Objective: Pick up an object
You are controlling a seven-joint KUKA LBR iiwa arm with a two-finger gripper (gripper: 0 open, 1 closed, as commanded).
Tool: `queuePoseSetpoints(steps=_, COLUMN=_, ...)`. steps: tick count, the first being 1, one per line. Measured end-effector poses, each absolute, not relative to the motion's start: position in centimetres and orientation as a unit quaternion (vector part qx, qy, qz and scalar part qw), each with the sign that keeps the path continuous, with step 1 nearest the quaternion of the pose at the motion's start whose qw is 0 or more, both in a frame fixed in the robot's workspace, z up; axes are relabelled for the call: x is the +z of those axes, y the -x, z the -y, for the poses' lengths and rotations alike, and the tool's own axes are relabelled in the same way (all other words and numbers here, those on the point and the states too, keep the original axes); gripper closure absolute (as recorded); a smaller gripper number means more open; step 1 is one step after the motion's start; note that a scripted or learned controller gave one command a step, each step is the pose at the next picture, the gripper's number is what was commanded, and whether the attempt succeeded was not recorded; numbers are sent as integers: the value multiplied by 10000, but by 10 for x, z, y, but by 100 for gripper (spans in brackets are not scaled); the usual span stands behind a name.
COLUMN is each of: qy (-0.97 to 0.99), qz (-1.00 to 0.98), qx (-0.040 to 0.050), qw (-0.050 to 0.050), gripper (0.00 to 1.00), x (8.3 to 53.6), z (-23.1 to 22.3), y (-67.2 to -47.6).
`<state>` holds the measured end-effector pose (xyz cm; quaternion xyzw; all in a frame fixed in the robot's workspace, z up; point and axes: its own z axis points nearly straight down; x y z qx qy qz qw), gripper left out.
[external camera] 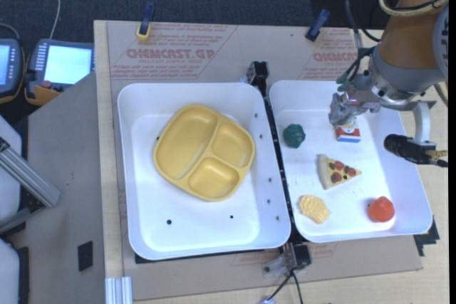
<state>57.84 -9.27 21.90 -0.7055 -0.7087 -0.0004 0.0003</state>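
Gripper sits low in the right bin, upper right of the frame, right on top of a small red, white and blue box. Honestly can't tell how its jaws are set from this angle. Left of it there's a dark green ball. Lower down: a pizza slice, a yellow ridged piece and a red tomato thing. Left bin has a yellow divided plate sitting mid-frame.

Bright even overhead light, soft shadows, slight blur.
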Motion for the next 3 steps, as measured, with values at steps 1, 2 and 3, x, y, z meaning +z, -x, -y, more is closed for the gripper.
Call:
queuePoseSetpoints(steps=1, qy=7047, qz=7095, qx=-16, qw=-7, gripper=100, x=230, z=37, y=-582)
queuePoseSetpoints(steps=2, qy=7056, qz=7086, qx=5, qw=13, gripper=100, x=219, z=-14, y=-584)
queuePoseSetpoints(steps=3, qy=7054, qz=7088, qx=-9, qw=-3, gripper=100, x=221, z=-60, y=-591)
